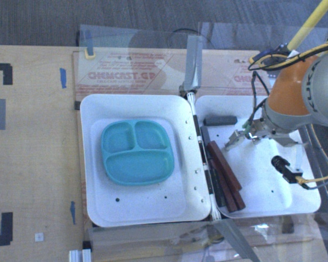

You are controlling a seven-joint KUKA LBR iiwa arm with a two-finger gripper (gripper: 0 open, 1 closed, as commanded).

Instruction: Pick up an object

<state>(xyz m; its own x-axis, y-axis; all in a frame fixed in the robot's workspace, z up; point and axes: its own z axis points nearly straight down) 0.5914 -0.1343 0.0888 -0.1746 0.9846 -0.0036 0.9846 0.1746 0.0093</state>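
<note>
Pale wooden worktop (33,146) w/ black tape marks is seen at left, and two white bins are carried side by side on it. The left bin (93,201) is taken up by a teal divided plate (136,152) lying flat near its middle. It is wide and low-rimmed, so it is judged a poor pick and best left alone.

In the right bin (262,201), long brown bars (225,173) are laid along the left wall, running near to far and touching each other; exact count can't be told. A dark grey block (220,120) lies in the far-left corner, just beyond the bars' far ends.

The tool (236,138) is held over the right bin, just right of the bars and on the near side of the block, angled toward the left. Whether it is set wide or narrow can't be told, and nothing is seen held in it, so the grasp is judged not yet made.

For a good pick, approx. the mid-length of the top bar should be targeted, w/ the tool turned so it closes across the bar's narrow width. Clearance vs. the bin wall should be checked, as the bars sit tight to it. The block is the alt. if more room is needed.
</note>
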